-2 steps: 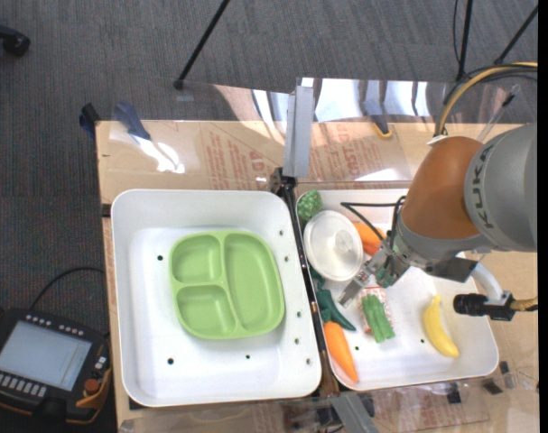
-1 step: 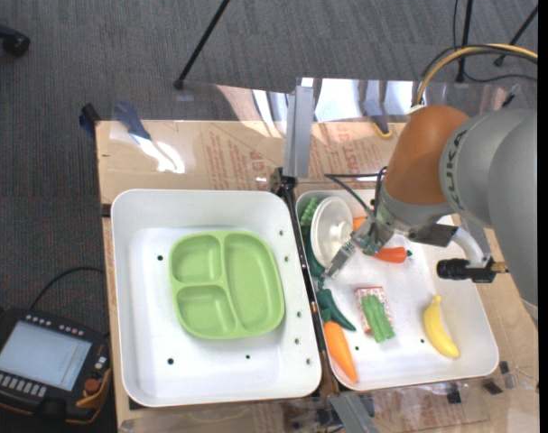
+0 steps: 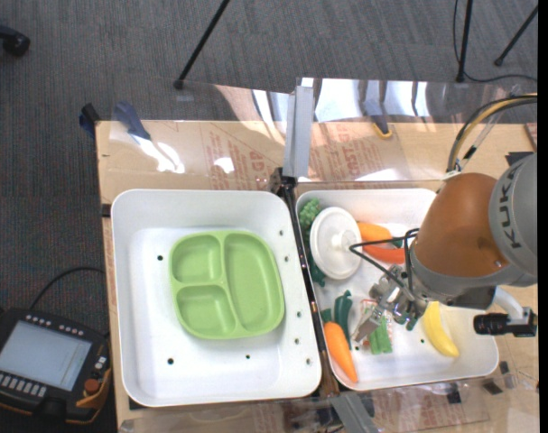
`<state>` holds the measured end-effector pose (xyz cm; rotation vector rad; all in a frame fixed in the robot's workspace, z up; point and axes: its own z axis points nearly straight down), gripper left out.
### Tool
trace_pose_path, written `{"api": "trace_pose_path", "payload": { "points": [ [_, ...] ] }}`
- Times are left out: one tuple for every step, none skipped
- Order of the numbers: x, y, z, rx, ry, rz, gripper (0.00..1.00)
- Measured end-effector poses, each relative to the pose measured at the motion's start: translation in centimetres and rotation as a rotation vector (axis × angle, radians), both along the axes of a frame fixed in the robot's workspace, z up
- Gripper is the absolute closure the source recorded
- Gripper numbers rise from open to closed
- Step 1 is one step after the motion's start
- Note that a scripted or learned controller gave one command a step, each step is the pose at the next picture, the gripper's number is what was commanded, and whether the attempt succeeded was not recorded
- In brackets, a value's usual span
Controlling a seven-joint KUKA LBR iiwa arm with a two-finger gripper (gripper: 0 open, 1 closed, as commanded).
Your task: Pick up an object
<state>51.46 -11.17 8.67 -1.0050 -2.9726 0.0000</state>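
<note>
Over the right bin [image 3: 454,368], I lower my gripper [image 3: 375,325] among crowded toy food. To lift one piece cleanly I should single out a target with room on both sides and close squarely across its narrow width. A carrot [image 3: 340,350] lies just left of my fingertips, a green vegetable [image 3: 381,339] directly beneath them, a banana [image 3: 439,329] to the right. I cannot tell how wide my fingers stand, and nothing shows between them. A white lidded dish [image 3: 334,242] sits farther back; a green divided plate [image 3: 227,284] rests in the left bin [image 3: 134,242].
</note>
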Motion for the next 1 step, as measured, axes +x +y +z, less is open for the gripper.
{"api": "trace_pose_path", "payload": {
  "points": [
    [-3.31,1.39,0.59,-0.013,-0.028,-0.154,0.0]
  ]
}}
